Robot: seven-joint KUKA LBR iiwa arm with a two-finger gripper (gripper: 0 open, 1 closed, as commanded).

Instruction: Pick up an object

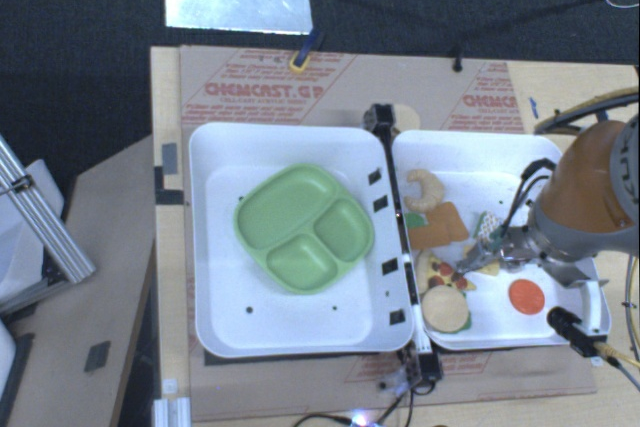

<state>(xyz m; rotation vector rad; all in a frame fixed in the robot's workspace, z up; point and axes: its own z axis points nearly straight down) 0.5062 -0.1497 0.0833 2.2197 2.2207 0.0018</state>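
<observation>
Left white bin: green three-compartment plastic plate. Right white bin: tan croissant, brown slab, round burger, red disc. Fingers lower right; opening unreadable.

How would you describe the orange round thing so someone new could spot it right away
Start at the right white bin, the one holding the toy food. Look to its front right part, just below the grey arm. The flat orange-red disc lies there alone on bare white, while the bun-like piece and brown slab crowd the bin's left side.
</observation>
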